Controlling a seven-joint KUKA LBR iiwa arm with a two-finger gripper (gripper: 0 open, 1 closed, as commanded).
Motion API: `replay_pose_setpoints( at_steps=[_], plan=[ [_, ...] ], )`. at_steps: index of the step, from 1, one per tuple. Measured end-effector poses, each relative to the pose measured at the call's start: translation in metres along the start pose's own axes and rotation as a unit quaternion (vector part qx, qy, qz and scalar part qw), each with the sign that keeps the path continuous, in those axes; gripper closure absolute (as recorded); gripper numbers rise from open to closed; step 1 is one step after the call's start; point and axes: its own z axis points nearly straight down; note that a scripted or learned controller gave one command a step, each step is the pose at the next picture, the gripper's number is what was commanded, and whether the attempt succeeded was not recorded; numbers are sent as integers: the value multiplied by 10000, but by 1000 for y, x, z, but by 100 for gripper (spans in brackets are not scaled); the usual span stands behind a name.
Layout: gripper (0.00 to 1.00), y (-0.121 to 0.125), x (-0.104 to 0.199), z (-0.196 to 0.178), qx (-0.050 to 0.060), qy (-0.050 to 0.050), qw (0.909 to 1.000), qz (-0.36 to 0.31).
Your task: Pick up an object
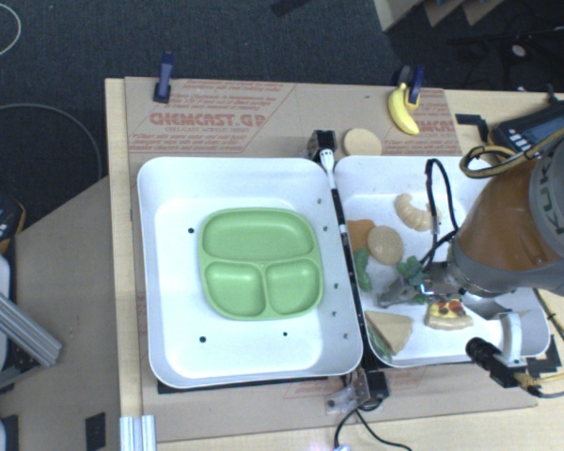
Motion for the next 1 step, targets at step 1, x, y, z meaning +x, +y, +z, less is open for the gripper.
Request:
replay_pose_setpoints(
  at_steps=[1],
  plan=[
    [0, 43, 98, -110, -49, 14, 10000, -65]
  ],
)
